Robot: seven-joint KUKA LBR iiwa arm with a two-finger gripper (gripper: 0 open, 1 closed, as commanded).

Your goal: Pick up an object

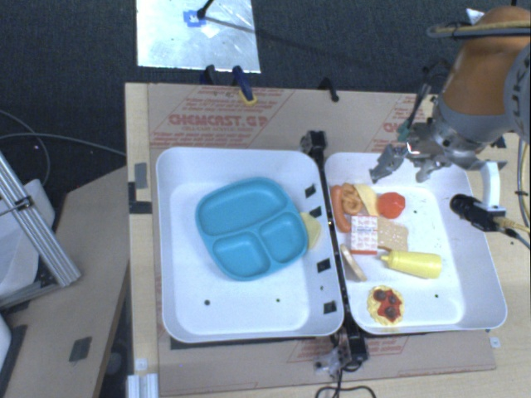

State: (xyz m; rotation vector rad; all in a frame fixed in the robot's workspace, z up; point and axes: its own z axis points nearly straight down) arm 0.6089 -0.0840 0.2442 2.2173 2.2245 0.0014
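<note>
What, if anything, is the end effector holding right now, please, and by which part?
Nothing: the end effector hangs open above the right bin's far edge, with nothing between its fingers.

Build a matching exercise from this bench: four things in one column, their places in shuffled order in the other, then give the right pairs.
Things:
1. blue divided plate
2. yellow mustard bottle
3. small pizza
4. gripper

Places:
A. near front edge of the right bin
B. over the right bin's back edge
C. in the left bin
D. lying on its side, mid right bin

Pairs: 1-C, 2-D, 3-A, 4-B
</note>
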